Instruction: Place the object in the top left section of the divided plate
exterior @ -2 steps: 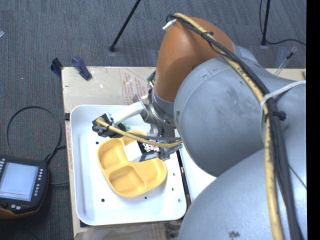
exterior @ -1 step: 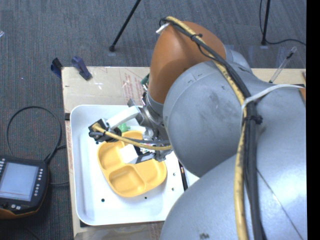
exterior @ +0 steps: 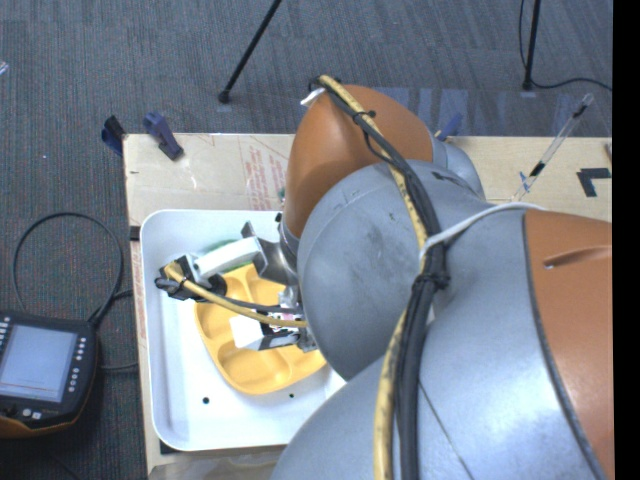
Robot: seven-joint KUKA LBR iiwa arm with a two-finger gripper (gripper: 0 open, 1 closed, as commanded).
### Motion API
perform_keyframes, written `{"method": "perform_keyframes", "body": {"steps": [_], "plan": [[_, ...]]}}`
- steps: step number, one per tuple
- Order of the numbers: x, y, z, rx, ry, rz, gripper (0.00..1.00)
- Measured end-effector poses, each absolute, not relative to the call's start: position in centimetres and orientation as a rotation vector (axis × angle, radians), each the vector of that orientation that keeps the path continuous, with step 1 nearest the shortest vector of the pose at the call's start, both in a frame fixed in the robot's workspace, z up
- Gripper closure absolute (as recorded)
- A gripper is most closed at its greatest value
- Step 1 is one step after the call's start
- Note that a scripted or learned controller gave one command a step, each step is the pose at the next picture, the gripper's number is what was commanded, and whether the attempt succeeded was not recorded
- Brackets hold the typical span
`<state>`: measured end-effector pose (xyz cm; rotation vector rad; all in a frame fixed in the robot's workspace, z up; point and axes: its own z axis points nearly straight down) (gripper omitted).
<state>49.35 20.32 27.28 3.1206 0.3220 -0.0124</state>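
Arm low over the left bin – divided plate beneath the wrist.

The yellow divided plate (exterior: 250,363) lies in the white bin (exterior: 175,398), toward its right side and largely covered by the arm (exterior: 400,268). The object cannot be made out for certain; a white patch shows on the plate near the cabled wrist. The gripper (exterior: 275,333) hangs just over the plate's middle – its state cannot be told. The plate's far sections lie beneath the wrist and cabling.

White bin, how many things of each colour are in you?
Yellow: 1, the divided plate
White: 1, a small block on the plate
Total: 2
The arm covers part of the white bin, so more may be hidden.
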Motion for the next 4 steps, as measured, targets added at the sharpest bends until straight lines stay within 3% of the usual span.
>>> {"method": "perform_keyframes", "body": {"steps": [1,2,3,4], "plan": [[56.3,12.1,24.9,3.042,0.77,-0.018,1.0],[49.6,12.6,20.6,3.055,0.722,-0.023,1.0],[53.7,21.5,18.6,3.116,0.388,-0.015,1.0],[53.9,21.7,12.5,3.075,0.645,-0.005,1.0]]}}
